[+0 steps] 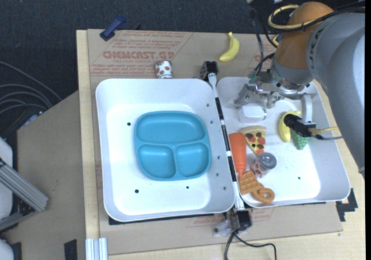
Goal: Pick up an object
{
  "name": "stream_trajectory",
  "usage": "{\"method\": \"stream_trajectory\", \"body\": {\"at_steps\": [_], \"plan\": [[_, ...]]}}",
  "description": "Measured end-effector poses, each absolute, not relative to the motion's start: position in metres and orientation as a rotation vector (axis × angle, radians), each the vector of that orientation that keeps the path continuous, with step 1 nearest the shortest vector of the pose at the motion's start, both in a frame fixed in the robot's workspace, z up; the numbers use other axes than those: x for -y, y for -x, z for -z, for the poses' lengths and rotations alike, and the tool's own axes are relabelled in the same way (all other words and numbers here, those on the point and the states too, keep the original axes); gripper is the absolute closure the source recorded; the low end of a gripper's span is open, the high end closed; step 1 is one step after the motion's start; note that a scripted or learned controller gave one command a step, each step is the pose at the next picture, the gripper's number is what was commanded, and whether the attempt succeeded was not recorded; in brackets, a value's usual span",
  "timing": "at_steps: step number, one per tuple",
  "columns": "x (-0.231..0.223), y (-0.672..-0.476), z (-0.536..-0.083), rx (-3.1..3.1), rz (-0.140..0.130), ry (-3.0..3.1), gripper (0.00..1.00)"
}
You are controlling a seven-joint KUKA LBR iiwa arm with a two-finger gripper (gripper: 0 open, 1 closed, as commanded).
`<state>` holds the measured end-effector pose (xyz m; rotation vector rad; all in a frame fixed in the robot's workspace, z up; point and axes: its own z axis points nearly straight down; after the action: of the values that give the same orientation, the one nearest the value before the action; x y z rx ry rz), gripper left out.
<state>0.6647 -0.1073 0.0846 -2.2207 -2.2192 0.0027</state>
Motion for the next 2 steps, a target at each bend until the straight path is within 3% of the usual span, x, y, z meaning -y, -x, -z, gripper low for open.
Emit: {"method": "stream_trajectory", "body": {"at_steps": [1,2], "plan": [[0.1069,-0.6655,-0.0953,2.221,-0.001,2.221,1.0],[0.1068,-0.6653,-0.0951,2.221,-0.002,2.221,0.0]]}}
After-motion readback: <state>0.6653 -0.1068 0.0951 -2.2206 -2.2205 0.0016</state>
